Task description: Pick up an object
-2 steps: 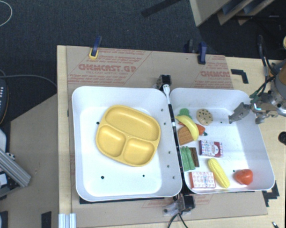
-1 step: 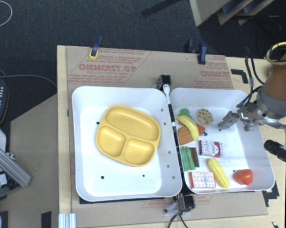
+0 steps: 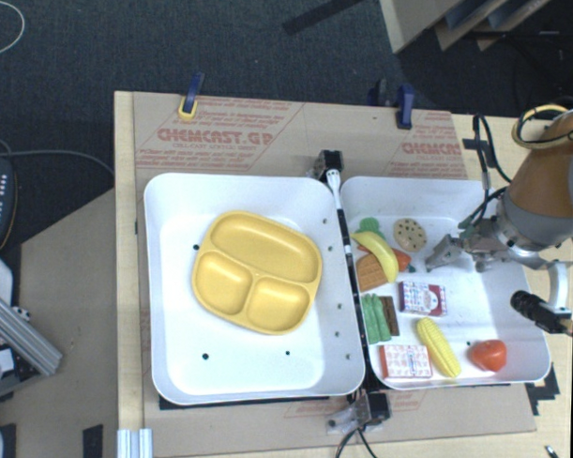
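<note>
Two bins (image 3: pixel 173 266) sitting on counter; jaws (image 3: pixel 457 250) hanging spread, gripping nothing, over right bin's upper part. Cookie (image 3: pixel 409 234) lying just left of them, nearest; banana (image 3: pixel 377 252) beyond.

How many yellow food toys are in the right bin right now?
2: a banana near the bin's left wall, beside the cookie, and a corn cob near the front edge, left of the tomato. None looks hidden.

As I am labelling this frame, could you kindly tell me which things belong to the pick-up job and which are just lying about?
Belong to the job:
gripper
banana
cookie
corn cob
tomato
right bin

Just lying about:
yellow divided plate
left bin
blue clamp
</note>
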